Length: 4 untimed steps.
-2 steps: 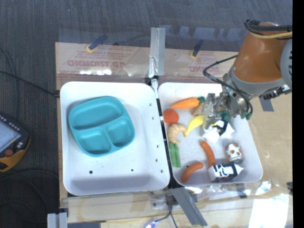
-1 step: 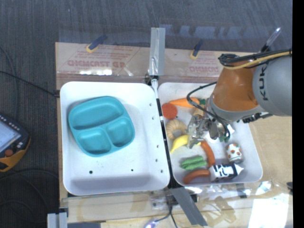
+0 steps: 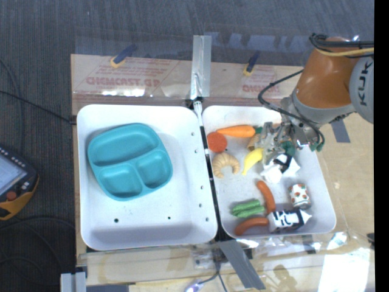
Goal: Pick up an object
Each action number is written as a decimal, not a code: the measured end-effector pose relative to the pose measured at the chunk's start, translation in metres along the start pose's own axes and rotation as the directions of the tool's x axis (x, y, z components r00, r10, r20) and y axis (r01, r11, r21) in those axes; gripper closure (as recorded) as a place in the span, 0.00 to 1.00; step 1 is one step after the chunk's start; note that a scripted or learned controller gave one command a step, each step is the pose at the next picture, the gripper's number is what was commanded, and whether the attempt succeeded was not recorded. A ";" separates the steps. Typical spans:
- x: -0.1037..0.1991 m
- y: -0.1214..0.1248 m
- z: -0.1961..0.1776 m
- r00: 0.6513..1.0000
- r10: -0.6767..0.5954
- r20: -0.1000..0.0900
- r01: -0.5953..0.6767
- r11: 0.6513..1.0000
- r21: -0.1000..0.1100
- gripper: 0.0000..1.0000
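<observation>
Evidently lowered into the right bin above the banana for picking; gripper opening impossible to tell.

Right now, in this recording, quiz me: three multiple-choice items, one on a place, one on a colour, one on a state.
1. Where does the divided tray lie?
A. left bin
B. right bin
C. on the floor

2. What colour is that tray?
A. red
B. blue
C. yellow

3. How does the carrot lie?
A. standing on end
B. flat in the bin
C. on the tray

Key: 1 A, the tray sits in the left bin. 2 B, its surface is turquoise blue. 3 B, the carrot lies flat at the far end of the right bin, left of the gripper.
</observation>
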<state>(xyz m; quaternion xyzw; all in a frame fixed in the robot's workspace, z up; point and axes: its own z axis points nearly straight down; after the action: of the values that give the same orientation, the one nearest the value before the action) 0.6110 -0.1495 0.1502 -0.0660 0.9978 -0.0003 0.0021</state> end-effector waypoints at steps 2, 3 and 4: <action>0.045 0.020 0.060 0.992 0.127 0.008 -0.127 0.992 0.001 0.00; 0.108 0.063 0.059 0.988 0.152 0.011 -0.152 0.988 0.001 0.00; 0.106 0.063 0.049 0.988 0.151 0.014 -0.151 0.988 0.003 1.00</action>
<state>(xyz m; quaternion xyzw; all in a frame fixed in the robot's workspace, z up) 0.4974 -0.1013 0.1008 0.0100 0.9999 -0.0016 0.0091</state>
